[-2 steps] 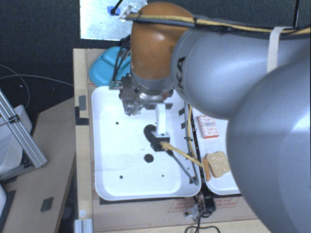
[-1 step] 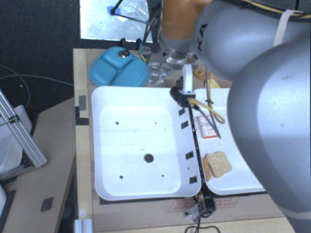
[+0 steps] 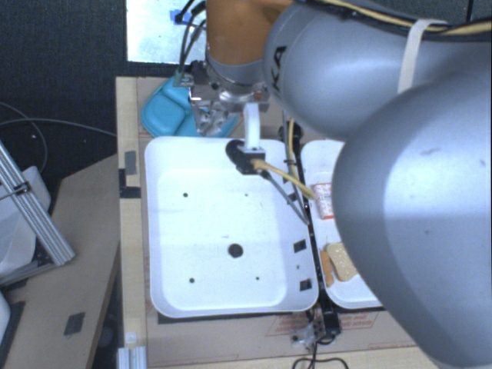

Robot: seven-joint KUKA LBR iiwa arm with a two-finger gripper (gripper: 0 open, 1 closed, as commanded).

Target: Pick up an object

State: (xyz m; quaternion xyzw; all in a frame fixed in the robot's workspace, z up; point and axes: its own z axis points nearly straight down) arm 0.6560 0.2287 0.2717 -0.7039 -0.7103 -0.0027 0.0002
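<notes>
Object: the task names none in particular; a blue object [image 3: 164, 111] lies at about 11 o'clock of the view, just beyond the far rim of the left bin [image 3: 201, 229]

Other candidate: a tan piece [image 3: 339, 261] lies in the right bin [image 3: 326, 160], at about 4 o'clock, partly hidden by the arm [image 3: 369, 83]

Left bin content: I see only a small dark spot [image 3: 235, 250] near the middle, too small to say what it is

Gripper: the gripper [image 3: 217, 114] hangs at about 12 o'clock, over the far rim of the left bin and just beside the blue object

Gripper state: I cannot tell if it is open or closed, and I cannot see anything held in it

Done: nothing that the view can prove; no object is seen lifted

Left: I judge that almost all remains, that is, to come down on one object, to close on it and to raise it

Risk: the blue object is outside the bins, so the grasp may find only the rim
</notes>
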